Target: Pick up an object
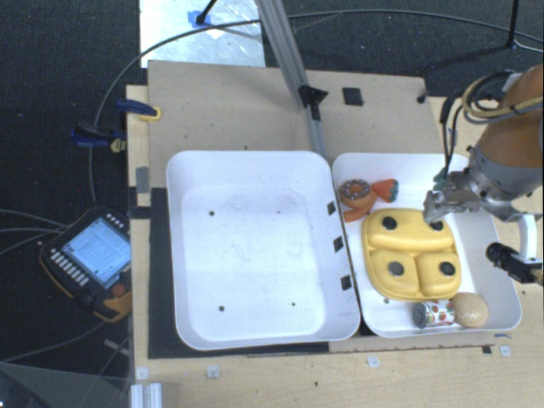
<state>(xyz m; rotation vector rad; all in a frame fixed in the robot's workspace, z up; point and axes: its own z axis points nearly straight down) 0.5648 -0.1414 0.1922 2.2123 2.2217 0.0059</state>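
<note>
Tabletop of brown board, bearing 2 shallow white bins side by side. Left bin on the view's left; right bin on the view's right, touching it along a shared edge.

Within the right bin: large yellow moulded piece with 3 dark spots, lying flat across the middle. Just beyond its far left corner, a round orange-and-brown doughnut-like toy, touching or nearly touching an orange carrot-shaped toy beside it. At the near edge of the bin, a small can with red-dotted label lying on its side, and just beside it a tan egg-shaped object; both close against the near edge of the yellow piece.

Grey arm with orange band entering from the view's right. Tool lowered over the far right corner of the yellow piece, at or just above its surface. Opening of the tool not discernible; cannot tell whether anything is gripped.

Beside the tabletop on the view's left, a handheld control pendant with lit screen, resting on dark floor.
</note>
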